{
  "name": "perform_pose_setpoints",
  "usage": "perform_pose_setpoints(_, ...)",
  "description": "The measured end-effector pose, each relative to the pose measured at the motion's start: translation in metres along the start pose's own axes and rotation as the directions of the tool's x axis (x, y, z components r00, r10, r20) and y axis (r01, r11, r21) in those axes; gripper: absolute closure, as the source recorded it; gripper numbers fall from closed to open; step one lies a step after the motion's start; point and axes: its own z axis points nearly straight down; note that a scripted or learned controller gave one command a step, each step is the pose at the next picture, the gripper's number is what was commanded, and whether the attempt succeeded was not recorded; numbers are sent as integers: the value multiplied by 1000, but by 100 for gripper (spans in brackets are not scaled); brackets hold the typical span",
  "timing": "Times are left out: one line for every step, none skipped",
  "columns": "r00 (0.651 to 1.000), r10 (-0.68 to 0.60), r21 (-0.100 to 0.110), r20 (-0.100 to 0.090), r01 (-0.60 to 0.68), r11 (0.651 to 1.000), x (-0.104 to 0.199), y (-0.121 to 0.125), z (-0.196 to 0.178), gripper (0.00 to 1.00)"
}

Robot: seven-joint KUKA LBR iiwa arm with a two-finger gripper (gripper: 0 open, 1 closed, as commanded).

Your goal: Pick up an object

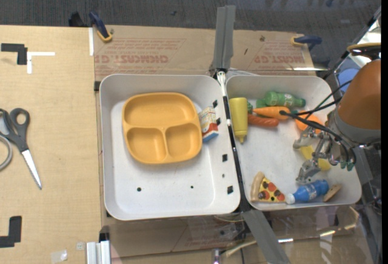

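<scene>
Camera view: gripper sits low in the right bin, fingers spread and holding nothing, over a yellow object that looks like the pick target, just above the blue bottle. Wrist and cables cover most of that object, so its identity is unclear.

Looks like a robotics lab test cell from my end, not a kitchen: two white bins butted together on cardboard sheets held down by blue clamps, over dark carpet. Well off to the far side of the bins from the arm, a plywood bench carries scissors and black tape marks. Bin contents are toy food.
</scene>
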Motion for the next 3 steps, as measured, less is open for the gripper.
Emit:
perform_pose_setpoints(1000,-4,0,-2,4,1000,-1,2,-6,100)
perform_pose_setpoints(959,284,1,0,-284,959,-33,59,1,100)
perform_pose_setpoints(958,285,1,0,-285,958,-33,59,1,0)
